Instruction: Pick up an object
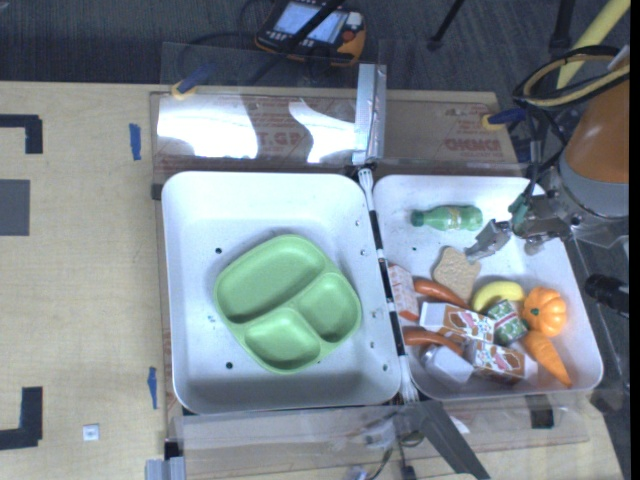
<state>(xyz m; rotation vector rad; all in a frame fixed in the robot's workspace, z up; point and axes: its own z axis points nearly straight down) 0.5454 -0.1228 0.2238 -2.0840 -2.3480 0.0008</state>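
Camera view looking down at a slant: a green divided plate (288,301) is lying alone in the middle of the left bin (190,218), leaving a bare white floor all round it and plenty of room along every wall. Across the shared rim, the right bin (585,373) is carrying the crowd: a green bottle (447,218) is lying on its side near the far wall, a slice of toast (456,268) is sitting just below it toward the bin's middle, and a sausage (438,292), a printed carton (487,346), a banana (497,293), a small orange pumpkin (544,310) and a carrot (549,357) are bunching together in the near right corner, several of them touching, probably because they were tipped in loose. The gripper (492,238) is reaching in from the right edge and hovering between the bottle and the toast, close above the toast's far corner, with nothing showing between its fingers; whether they are spread or closed cannot be told from this angle. The toast looks the likeliest target, lying flat and near, though its thin edge may be offering little to pinch. The far half of this bin is giving the arm open floor to descend, while the heap by the near wall is leaving little clearance for fingers.
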